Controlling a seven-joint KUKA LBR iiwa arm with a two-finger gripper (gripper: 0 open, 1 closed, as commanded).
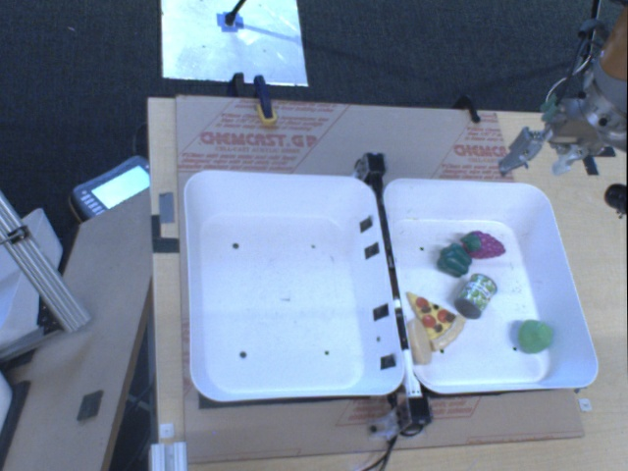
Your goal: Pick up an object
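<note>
The gripper (543, 153) waits above the right bin (564, 238), fingers apart and empty. The green ball (535, 337) sits alone near the bin's front corner. It looks light and squishy; squeezing its middle should work.

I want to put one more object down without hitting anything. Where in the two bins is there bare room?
The left bin offers bare floor from wall to wall. In the right bin, free floor lies along the far wall, above the purple grapes. It is crowded around the green pepper, small can, pizza slice and green ball.
</note>
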